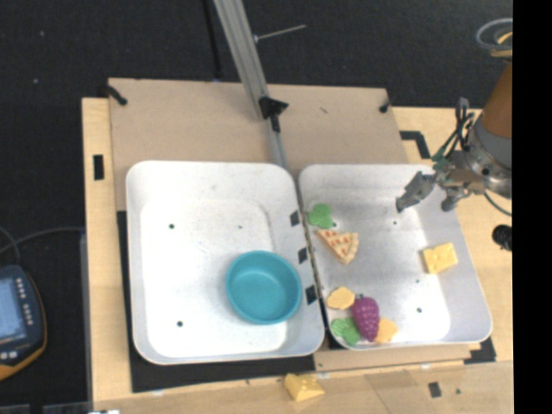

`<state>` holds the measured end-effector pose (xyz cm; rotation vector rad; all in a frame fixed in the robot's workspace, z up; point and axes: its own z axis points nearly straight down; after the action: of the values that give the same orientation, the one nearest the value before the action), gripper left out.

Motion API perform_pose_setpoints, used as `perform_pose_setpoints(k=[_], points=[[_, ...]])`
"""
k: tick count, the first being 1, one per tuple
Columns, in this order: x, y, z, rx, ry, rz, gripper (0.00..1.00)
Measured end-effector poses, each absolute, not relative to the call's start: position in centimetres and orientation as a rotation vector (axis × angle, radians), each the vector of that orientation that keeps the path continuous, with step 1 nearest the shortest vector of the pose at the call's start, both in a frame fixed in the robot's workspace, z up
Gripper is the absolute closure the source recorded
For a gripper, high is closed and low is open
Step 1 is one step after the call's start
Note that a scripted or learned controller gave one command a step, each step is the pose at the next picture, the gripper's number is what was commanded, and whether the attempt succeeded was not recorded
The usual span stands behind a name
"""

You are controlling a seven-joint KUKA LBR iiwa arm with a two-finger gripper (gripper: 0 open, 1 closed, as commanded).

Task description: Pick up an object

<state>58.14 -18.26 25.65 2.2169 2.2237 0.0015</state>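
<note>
The pincer (429, 195) hangs over the right bin (392, 184) with its fingers spread and nothing between them. Just below it lies a yellow cheese block (440, 258). Farther left sit a pizza slice (339, 245) and a blue bowl (262, 286).

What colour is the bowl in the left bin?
Turquoise blue bowl, seen best in the camera view.

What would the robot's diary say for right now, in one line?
stage: reaching | pincer: open, holding nothing, over right white bin | nearest: yellow cheese block | left white bin: blue bowl
</note>
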Motion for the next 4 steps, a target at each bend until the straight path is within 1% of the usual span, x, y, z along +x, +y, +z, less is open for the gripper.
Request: perform_pose_setpoints(k=[1,2,3,4], points=[[58.1,-18.3,25.6,2.217,2.224,0.002,0.0],[58.1,-18.3,19.3,2.224,2.222,-0.006,0.0],[57.3,-18.2,13.2,2.224,2.223,-0.007,0.0],[57.2,-18.3,9.9,2.224,2.218,-0.004,0.0]])
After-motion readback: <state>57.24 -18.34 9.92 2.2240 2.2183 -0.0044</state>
